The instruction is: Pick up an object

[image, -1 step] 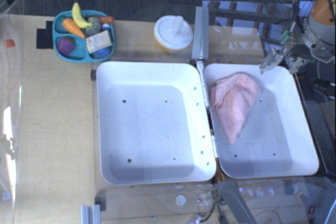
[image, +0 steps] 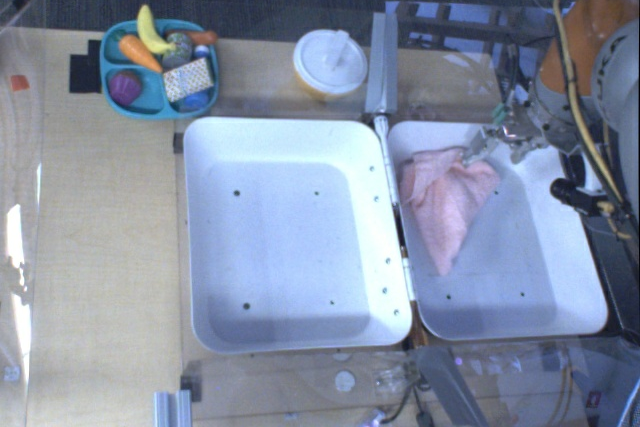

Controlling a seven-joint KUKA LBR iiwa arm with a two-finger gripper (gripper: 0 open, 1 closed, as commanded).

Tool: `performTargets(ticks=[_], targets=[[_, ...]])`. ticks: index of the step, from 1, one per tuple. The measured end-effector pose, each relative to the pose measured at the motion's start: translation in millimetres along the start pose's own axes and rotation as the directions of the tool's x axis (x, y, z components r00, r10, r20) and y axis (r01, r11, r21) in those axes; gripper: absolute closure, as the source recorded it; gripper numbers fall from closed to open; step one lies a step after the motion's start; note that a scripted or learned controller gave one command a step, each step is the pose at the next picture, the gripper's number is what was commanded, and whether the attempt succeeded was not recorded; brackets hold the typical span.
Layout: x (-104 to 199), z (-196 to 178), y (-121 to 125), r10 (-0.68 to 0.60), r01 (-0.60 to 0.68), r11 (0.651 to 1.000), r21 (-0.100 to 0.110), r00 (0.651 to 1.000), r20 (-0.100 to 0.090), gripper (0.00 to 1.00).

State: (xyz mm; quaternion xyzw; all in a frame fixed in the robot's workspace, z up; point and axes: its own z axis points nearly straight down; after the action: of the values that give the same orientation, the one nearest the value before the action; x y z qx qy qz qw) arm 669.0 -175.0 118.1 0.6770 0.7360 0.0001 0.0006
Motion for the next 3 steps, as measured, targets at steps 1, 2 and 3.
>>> performTargets(ticks=[1, 2, 3], targets=[[1, -13, 3, -0.006, 0.006, 1.0, -0.007, 1.0, 0.003, 1.0], [1, -13, 3, -0.006, 0.006, 1.0, -0.007, 1.0, 0.003, 0.0], [41, 12, 5, 0.035, -0.035, 0.999, -0.004, 0.999, 0.0, 0.0]])
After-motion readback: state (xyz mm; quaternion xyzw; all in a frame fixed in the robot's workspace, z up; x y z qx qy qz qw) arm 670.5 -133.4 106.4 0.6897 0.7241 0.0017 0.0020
